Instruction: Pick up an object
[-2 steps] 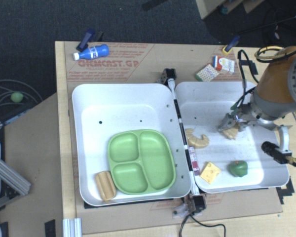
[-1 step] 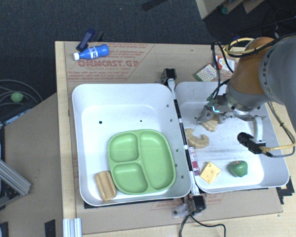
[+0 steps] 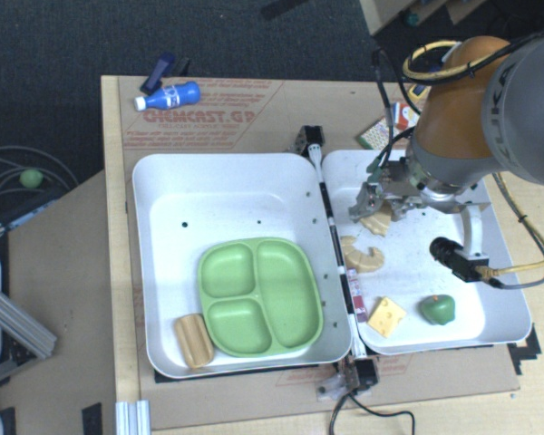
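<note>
Hovering low, the claw (image 3: 381,208) is set just above a tan piece (image 3: 375,226); its state cannot be told. A miss is risked if misaligned.

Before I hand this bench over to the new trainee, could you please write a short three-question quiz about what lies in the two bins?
1. True or false: the green divided plate lies in the right bin.
2. Which item lies nearest the plate in the left bin? A) tan block B) yellow cheese wedge C) green pepper-like toy
3. Fill in: the gripper hovers over the ___ bin.

Key: 1 false; 2 A; 3 right.
</note>
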You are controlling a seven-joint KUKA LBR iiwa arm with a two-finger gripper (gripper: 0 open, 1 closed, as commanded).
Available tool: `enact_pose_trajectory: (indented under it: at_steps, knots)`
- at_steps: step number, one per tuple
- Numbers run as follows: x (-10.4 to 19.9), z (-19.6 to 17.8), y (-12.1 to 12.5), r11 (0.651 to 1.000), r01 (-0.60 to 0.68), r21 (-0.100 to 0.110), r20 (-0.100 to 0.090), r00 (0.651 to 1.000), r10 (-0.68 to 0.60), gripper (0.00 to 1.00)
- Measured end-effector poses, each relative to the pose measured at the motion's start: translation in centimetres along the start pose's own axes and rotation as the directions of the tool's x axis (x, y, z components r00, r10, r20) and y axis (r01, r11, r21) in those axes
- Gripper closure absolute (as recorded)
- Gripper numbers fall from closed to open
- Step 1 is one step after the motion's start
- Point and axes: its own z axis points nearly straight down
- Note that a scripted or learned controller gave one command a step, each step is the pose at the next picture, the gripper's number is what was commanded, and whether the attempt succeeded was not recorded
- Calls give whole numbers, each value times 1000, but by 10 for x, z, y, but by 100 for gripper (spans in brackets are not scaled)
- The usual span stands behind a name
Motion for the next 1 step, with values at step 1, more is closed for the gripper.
enact_pose_trajectory:
  at_steps: [1]
  knots:
    - [47, -33, -33, 1000, -1, 5, 0, 1000, 1, 100]
